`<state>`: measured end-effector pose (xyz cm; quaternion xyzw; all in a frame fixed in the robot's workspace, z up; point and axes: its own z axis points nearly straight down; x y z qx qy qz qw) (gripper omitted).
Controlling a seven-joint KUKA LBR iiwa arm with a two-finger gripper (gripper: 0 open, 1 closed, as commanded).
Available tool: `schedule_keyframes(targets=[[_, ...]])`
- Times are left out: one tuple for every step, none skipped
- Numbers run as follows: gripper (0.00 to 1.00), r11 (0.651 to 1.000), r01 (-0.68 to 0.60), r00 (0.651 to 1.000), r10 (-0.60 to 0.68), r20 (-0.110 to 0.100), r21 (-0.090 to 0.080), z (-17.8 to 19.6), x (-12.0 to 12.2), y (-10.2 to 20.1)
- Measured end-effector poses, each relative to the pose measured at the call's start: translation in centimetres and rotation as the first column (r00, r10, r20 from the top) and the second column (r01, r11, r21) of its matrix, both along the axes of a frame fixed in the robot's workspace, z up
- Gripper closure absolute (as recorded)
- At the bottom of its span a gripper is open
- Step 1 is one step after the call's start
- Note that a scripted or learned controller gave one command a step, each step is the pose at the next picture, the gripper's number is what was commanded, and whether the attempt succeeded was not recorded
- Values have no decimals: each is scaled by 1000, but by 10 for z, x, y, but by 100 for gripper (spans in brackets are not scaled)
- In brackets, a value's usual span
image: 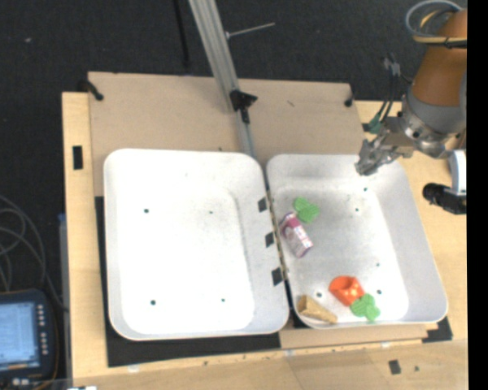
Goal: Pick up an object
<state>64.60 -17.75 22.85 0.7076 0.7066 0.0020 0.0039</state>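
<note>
gripper (pixel 368 166): over the right bin's (pixel 407 218) far edge, nothing between its fingers; open or clenched, cannot tell. candidates: green piece (pixel 307 210), pink packet (pixel 296 235) near the left wall. step, judged: approach. next: descend squarely over one.

Robotics lab setup, seen from above. A plywood bench (pixel 325 96) w/ two white bins (pixel 183 242) sat on dark carpet; an aluminium rail (pixel 215 39) crossed overhead, loose cables (pixel 8 226) and a control pendant w/ lit screen (pixel 16 331) lay at left, a grey-orange industrial arm (pixel 435 80) at right.
</note>
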Motion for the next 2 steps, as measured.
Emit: schedule_keyframes(targets=[[100,1000,-5,1000,5,1,0,58,10,5],[100,1000,-6,1000,6,-6,2,60,-18,49]])
